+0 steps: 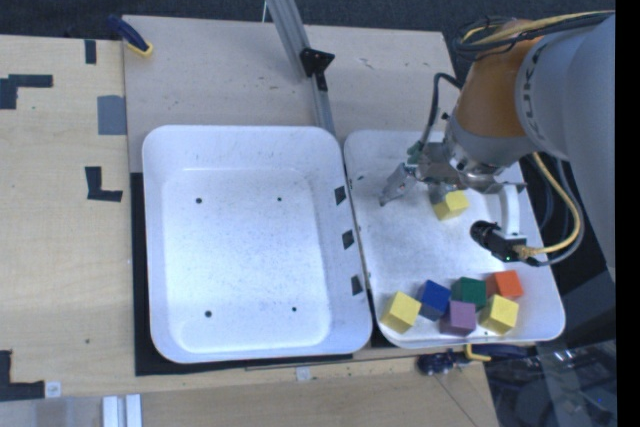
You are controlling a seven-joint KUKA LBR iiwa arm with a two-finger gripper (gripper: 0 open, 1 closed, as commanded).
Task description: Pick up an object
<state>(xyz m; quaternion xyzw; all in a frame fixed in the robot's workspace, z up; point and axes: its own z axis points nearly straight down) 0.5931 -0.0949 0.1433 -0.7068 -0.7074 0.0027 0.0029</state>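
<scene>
Your gripper [398,187] sits over the right bin [375,245] w/ jaws spread, nothing between them. A yellow cube [451,205] lies just beside them — the other blocks [455,305] are well apart, at the near edge.

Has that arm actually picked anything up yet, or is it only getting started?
Nothing looks lifted so far. The gripper is down in the right bin, with a yellow cube lying just beside it, not between its fingers. Six more blocks sit clustered near that bin's front edge, among them a blue cube and a green cube. Closing on a block and raising it is all left to do.
</scene>
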